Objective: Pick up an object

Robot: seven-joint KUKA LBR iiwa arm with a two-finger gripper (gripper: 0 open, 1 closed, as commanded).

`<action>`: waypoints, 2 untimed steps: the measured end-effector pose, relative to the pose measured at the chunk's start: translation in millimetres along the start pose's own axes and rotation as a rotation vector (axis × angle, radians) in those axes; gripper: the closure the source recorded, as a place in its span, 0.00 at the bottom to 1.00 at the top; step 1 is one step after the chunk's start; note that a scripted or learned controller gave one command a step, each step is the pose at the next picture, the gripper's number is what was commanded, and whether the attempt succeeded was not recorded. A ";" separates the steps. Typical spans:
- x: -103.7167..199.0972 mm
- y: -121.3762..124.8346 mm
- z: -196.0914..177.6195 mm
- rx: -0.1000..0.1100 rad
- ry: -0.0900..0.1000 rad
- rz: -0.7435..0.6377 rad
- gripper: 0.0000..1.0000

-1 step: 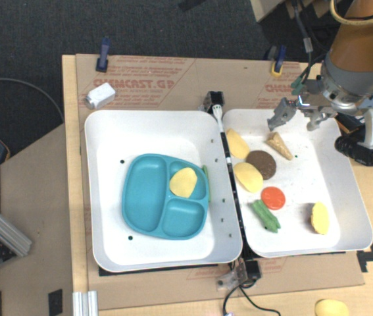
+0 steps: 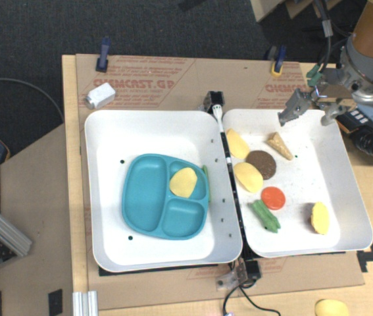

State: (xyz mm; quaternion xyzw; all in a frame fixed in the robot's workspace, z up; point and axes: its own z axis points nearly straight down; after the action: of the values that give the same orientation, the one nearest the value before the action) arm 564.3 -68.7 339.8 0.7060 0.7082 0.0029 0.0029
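While the grey arm with its orange band reached in from the right, its claw (image 2: 312, 110) hung over the far edge of the right shallow white bin (image 2: 350, 196), its two dark fingers spread apart with nothing between them. Below it in that bin lay a tan wedge-shaped piece (image 2: 280, 145), a long yellow potato-like piece (image 2: 237, 143), a round dark brown disc (image 2: 262, 164) and a second rounded yellow piece (image 2: 248, 176) touching the disc. Nearer the front sat a small red-orange round (image 2: 273, 198), a green pod-shaped piece (image 2: 266, 216) just beside it, and a yellow lemon-like piece (image 2: 320, 217) well apart to the right. The left shallow white bin (image 2: 104, 150) held a teal divided plastic plate (image 2: 148, 196), with a pale yellow rounded piece (image 2: 183, 182) resting in its upper right compartment. Both bins stood side by side on the cardboard-topped desk (image 2: 173, 81)
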 end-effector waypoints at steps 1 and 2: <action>-1.0 1.8 -5.5 0.003 -0.001 0.001 1.00; 86.6 -14.0 37.5 0.015 0.003 -0.005 1.00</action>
State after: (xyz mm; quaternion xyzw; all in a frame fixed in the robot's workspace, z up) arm 550.4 17.8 302.2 0.7042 0.7100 -0.0013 -0.0033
